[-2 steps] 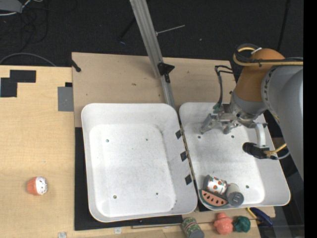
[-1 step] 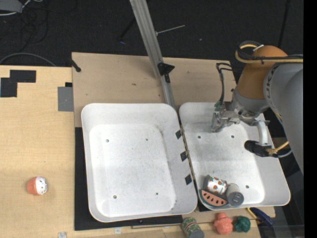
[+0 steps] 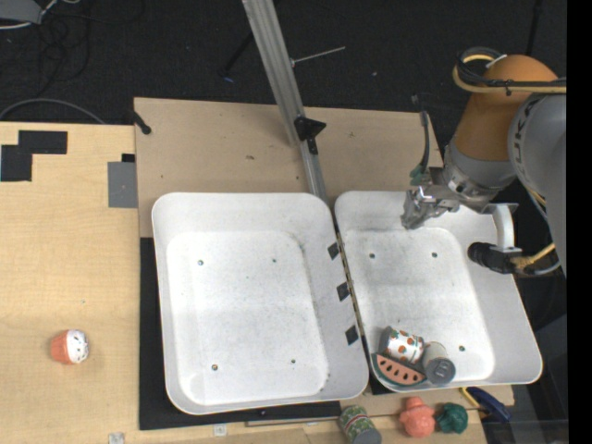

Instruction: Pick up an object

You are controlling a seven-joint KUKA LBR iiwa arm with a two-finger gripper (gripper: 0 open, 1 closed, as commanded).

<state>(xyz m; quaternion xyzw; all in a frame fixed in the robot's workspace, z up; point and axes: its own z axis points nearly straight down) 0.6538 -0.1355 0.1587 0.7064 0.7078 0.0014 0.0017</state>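
— While the arm (image 3: 499, 137) reaches in from the right, where is its end effector (image 3: 418, 209)?
— It hangs over the far edge of the right bin (image 3: 504, 359). I cannot tell how its tips stand. They look too small and dark.
— Where are the things to pick up?
— They sit in the near corner of the right bin. A little red and white can (image 3: 404, 346) lies on its side. A gray round thing (image 3: 438, 370) is just beside it. A watermelon slice toy (image 3: 400, 373) lies at the bin's near edge.
— Is the end effector near them?
— No, it is well apart from them.
— What about the left bin (image 3: 176, 220)?
— It sits beside the right one on the table (image 3: 222, 151).
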